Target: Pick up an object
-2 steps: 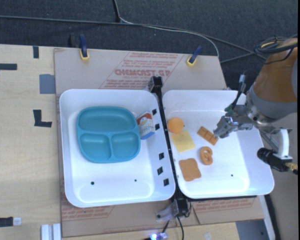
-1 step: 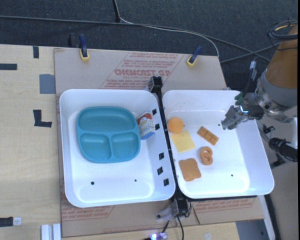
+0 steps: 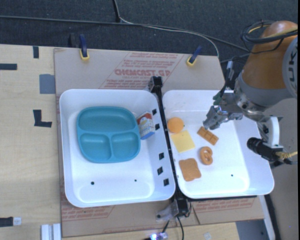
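In the right bin (image 3: pixel 250 176) lie an orange ball (image 3: pixel 175 125), a yellow cheese slice (image 3: pixel 183 141), a brown waffle piece (image 3: pixel 207 135), a small pretzel (image 3: pixel 206 155) and a toast slice (image 3: pixel 190 169). My gripper (image 3: pixel 213 120) hangs over the right bin, just above and to the right of the waffle piece, its fingers pointing down and left. Nothing shows between the fingers. The grey arm with its orange band reaches in from the upper right.
The left bin (image 3: pixel 70 174) holds a teal divided plate (image 3: pixel 108 134) and a small can (image 3: pixel 146 125) lying by the divider. A black divider strip (image 3: pixel 162 134) runs between the bins. Two clamps (image 3: pixel 83 49) grip the cardboard's far edge.
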Motion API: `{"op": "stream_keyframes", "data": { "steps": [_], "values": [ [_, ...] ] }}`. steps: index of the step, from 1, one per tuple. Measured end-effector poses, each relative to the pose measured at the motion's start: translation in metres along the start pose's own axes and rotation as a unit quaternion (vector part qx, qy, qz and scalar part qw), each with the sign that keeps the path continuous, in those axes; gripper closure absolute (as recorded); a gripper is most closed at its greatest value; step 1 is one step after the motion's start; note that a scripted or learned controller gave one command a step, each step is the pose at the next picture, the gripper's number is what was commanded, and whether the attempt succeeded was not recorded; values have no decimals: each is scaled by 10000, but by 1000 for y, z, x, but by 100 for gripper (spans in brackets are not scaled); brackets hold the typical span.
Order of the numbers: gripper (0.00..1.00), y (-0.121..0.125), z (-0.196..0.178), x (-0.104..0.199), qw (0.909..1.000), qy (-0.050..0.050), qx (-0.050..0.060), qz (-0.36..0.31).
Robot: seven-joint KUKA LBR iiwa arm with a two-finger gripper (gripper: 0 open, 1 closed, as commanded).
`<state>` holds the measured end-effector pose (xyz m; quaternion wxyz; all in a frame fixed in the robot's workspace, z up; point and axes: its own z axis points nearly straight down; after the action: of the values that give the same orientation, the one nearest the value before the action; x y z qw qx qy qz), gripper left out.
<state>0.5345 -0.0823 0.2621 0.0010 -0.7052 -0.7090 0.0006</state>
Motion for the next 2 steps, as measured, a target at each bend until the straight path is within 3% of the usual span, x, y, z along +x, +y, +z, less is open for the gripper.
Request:
{"op": "stream_keyframes", "data": {
  "steps": [1, 2],
  "values": [
    [100, 20, 1, 54, 10000, 1, -6, -9],
    [100, 45, 25, 102, 10000, -2, 3, -5]
  ]
}}
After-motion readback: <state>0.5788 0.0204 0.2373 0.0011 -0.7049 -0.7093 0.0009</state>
